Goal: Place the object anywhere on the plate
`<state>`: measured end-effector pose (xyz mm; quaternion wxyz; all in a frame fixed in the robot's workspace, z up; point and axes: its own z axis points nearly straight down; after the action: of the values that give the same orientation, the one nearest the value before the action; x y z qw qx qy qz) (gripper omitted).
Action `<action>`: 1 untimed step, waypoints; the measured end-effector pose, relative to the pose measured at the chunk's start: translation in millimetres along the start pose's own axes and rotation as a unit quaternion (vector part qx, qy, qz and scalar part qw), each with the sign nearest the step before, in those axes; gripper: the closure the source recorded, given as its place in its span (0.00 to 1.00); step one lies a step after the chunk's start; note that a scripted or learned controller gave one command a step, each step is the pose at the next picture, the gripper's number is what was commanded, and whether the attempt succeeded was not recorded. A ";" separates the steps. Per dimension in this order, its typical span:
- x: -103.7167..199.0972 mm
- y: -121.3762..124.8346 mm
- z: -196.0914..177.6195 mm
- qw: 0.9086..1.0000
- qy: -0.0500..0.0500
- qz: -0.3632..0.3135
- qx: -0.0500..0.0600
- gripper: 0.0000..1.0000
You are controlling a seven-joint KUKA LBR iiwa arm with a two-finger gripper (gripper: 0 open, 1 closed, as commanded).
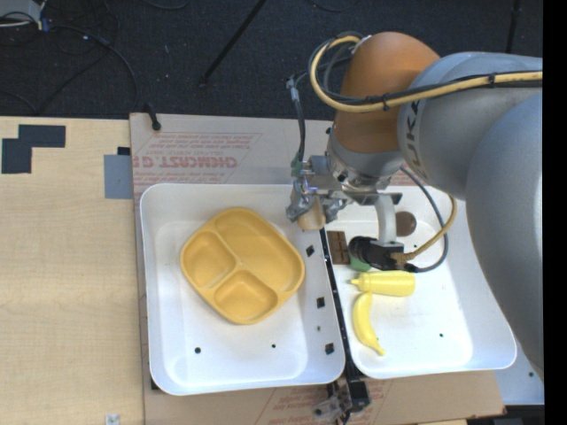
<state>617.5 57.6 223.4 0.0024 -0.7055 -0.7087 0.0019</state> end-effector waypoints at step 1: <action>47.6 -3.6 8.9 1.000 0.000 0.000 0.000 1.00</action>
<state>613.6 105.2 214.6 0.0024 -0.7055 -0.7087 0.0023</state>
